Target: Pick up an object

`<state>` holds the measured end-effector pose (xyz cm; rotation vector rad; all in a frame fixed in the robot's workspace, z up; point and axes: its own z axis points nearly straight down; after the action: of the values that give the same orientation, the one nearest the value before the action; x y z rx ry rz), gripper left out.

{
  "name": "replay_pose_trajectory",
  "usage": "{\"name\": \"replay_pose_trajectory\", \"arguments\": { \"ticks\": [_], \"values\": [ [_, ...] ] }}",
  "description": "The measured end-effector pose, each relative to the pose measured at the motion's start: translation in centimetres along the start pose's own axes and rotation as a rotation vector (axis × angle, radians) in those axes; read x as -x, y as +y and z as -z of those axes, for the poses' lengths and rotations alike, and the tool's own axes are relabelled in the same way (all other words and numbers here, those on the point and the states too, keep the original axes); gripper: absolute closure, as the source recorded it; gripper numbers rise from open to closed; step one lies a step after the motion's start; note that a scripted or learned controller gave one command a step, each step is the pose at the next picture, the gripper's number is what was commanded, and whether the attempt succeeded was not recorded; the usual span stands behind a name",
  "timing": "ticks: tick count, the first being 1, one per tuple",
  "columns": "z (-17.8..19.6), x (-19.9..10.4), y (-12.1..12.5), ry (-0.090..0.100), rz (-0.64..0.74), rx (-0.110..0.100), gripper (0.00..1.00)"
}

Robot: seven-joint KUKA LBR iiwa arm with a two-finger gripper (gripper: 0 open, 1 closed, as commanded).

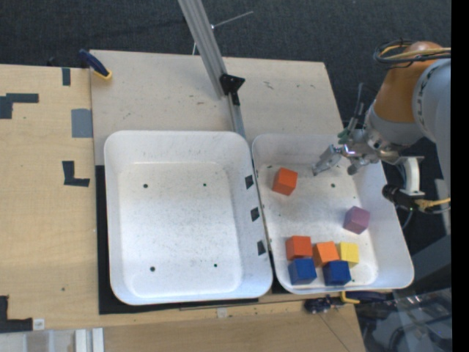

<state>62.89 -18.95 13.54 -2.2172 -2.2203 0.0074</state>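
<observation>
- The grey arm with its orange band (401, 86) reaches in from three o'clock, and its two-finger gripper (333, 163) hangs over the upper part of the right-hand shallow white bin (381, 270).
- Its thin metal fingers (322, 165) slope down toward eight o'clock; they look slightly apart, with nothing between them (the view is small, so the exact gap is hard to judge).
- A tilted orange cube (285, 181) lies on the bin floor at about eight o'clock from the fingertips, near them but apart.
- A small purple cube (357, 218) sits alone at about five o'clock from the gripper, close to the bin's right wall.
- Along the near wall of this bin five blocks cluster: a red-orange cube (298, 246) with a blue cube (302, 270) touching it at six o'clock, a lighter orange cube (326, 252) just beside, a second blue cube (337, 272) below that, and a yellow cube (349, 253) at the three o'clock end.
- The left-hand shallow white bin (121, 218) lies just beside the right one, their rims meeting in the middle.
- A slanted grey metal pole (201, 31) rises from the twelve o'clock side of the bins, on the pale bench (161, 94).
</observation>
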Motion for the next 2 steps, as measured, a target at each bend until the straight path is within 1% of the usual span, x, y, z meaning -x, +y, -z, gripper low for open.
{"name": "replay_pose_trajectory", "arguments": {
  "ticks": [1,2],
  "values": [
    [-4.7,-0.1,-0.1,0.0,0.001,0.0,0.0],
    [-3.4,-0.2,0.0,0.0,0.002,0.004,1.0]
  ]
}}
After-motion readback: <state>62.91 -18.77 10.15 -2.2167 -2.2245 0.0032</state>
